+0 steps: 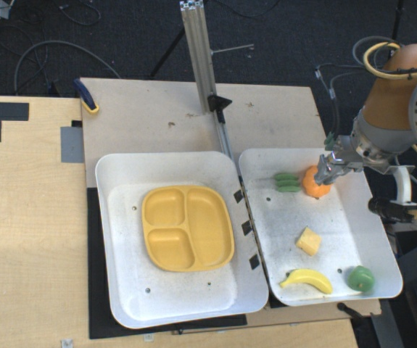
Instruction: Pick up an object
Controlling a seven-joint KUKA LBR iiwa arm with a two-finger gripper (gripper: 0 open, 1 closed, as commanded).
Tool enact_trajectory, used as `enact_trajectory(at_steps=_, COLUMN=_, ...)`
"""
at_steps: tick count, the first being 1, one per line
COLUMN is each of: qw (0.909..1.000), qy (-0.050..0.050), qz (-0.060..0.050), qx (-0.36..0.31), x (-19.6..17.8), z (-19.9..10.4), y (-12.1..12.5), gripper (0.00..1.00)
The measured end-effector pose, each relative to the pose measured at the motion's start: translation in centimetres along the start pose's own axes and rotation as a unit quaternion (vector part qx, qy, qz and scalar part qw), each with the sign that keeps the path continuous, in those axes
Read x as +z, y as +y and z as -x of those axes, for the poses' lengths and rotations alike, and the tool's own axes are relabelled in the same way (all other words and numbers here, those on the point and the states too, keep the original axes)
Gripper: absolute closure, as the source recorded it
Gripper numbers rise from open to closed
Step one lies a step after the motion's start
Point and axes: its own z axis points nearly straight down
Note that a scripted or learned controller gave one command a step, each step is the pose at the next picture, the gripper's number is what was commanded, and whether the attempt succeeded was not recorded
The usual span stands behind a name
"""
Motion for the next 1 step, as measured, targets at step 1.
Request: enact_trajectory(at_steps=1, qw=1.0000, qy=0.000, qz=0.001, qx=-0.002, x=-3.27, z=0.09, y=0.02, gripper=1.00)
